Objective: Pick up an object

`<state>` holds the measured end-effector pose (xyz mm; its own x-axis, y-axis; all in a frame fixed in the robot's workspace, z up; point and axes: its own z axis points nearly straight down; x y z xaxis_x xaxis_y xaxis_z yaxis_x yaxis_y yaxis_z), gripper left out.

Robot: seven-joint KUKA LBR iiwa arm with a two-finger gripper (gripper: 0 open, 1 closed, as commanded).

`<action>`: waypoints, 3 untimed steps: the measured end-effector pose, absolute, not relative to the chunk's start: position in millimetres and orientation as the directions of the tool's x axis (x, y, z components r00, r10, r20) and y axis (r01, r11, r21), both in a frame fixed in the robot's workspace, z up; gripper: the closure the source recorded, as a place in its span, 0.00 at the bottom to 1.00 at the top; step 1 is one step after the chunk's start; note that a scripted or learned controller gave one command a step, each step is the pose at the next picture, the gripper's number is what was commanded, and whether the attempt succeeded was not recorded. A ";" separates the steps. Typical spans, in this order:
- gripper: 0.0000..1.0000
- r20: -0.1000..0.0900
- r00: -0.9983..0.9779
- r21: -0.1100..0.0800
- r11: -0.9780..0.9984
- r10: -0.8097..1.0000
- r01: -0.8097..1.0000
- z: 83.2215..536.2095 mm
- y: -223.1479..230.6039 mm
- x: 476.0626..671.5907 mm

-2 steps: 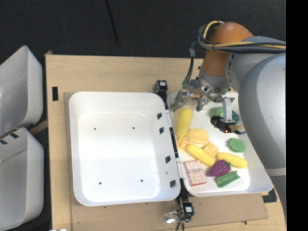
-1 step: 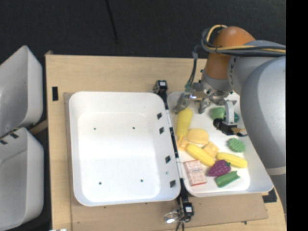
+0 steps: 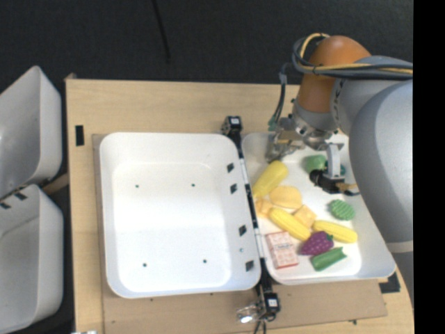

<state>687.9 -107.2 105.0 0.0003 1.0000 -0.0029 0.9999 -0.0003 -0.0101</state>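
Yellow corn (image 3: 270,178), lying at about ten o'clock in the right bin (image 3: 375,256) just below the gripper (image 3: 286,143), is looking light, stiff and slick to us, so we are favouring its narrower middle, though we cannot tell the fingers' state.

Arm w/ orange band (image 3: 334,58) reaches in from right; gripper (image 3: 285,147) sits low at far end of right bin (image 3: 372,256), just above a yellow corn-like piece (image 3: 270,178). Finger state not readable. Right bin also has more yellow pcs, purple grapes (image 3: 316,243), green pepper (image 3: 327,258), green leaf-like item (image 3: 341,209), small red/white box (image 3: 281,249). Left bin (image 3: 111,214) beside it.
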 end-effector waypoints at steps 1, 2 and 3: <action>1.00 -0.001 0.003 -0.007 -0.003 1.000 1.000 100.5 -103.0 646.4; 1.00 0.000 0.003 -0.004 -0.003 1.000 1.000 97.7 -106.9 645.0; 1.00 0.000 0.003 -0.007 -0.003 1.000 1.000 97.7 -97.1 602.0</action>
<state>602.0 -97.1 97.7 0.0028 1.0000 -0.0005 1.0000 -0.0028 -0.0068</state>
